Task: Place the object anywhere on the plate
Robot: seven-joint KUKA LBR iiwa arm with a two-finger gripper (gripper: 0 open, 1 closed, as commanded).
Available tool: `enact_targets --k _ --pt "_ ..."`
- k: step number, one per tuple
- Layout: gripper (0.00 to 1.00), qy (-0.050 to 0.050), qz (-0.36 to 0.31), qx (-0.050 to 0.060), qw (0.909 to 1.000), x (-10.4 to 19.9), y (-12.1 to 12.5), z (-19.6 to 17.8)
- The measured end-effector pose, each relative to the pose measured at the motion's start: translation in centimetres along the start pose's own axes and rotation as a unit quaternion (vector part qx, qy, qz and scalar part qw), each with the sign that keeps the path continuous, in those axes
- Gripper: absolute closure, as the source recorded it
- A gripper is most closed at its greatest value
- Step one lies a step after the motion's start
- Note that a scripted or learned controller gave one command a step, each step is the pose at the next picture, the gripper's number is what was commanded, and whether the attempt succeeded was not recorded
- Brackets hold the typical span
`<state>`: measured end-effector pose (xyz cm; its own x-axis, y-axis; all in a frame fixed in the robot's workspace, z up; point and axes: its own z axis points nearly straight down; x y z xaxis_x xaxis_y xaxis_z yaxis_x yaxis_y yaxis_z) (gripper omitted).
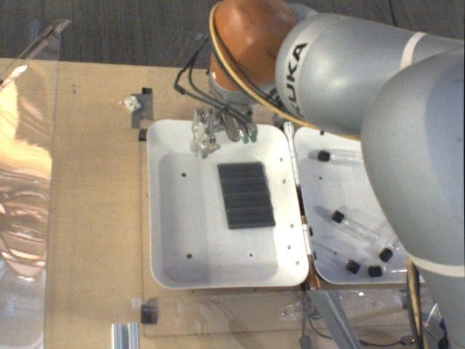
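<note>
The big grey KUKA arm (363, 71) with its orange band is reaching in from the right and is hanging over the far edge of the left shallow white plastic bin (163, 217). Its bulk is covering much of the right white bin (327, 187), where several clear tubes with small black caps (338, 216) are lying scattered toward the near edge. Both bins are sitting side by side on the pale wooden bench (94, 195).

In the left bin, a dark grey, ribbed rectangular plate (247, 195) is lying flat, a little toward the bin's right edge and slightly turned. Nothing is resting on its ribbed top.

The two-finger metal gripper (207, 142) is hovering near the far edge of the left bin, just beyond the plate's far left corner and apart from it. Something pale and shiny is showing at the fingertips, but I cannot tell whether it is the object or part of the gripper, nor how wide the gripper is standing.
</note>
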<state>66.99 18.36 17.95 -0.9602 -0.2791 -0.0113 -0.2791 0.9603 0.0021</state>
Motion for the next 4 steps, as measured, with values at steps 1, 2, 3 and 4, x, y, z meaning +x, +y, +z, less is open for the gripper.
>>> enact_targets --k 1,2,3,4 --pt "1.0 0.0 -0.306 -0.001 0.952 -1.5 5.1 -2.4" --pt "1.0 0.0 -0.022 0.0 0.9998 -1.2 3.9 -4.0" --pt "1.0 -0.006 -0.022 -0.001 0.9997 -1.4 3.9 -5.4" --pt "1.0 -0.001 -0.305 -0.001 0.9525 -1.5 5.1 -9.9"
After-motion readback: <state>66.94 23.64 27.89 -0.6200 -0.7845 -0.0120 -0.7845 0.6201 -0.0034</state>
